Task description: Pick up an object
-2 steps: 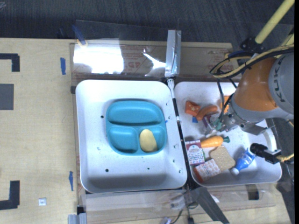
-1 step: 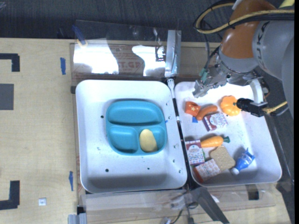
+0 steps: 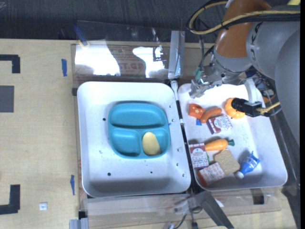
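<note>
My gripper [image 3: 201, 86] hangs over the back left corner of the right bin [image 3: 271, 142], above the bin floor. Just in front of it lie a small orange block [image 3: 195, 110] and an orange sausage-shaped piece [image 3: 212, 112]. To its right sits a round orange toy [image 3: 234, 107] with a black end. Nothing shows between the gripper and these things. In the left bin [image 3: 90, 128] a blue divided tray [image 3: 136, 125] holds a pale yellow egg-shaped object [image 3: 151, 143].
The right bin also holds a red-and-white packet [image 3: 221, 123], a carrot [image 3: 218, 144], a second packet [image 3: 198, 155], a brown cracker [image 3: 226, 161], a red wrapper [image 3: 211, 174] and a blue bottle [image 3: 248, 165]. Cables [image 3: 209, 13] loop above the wrist.
</note>
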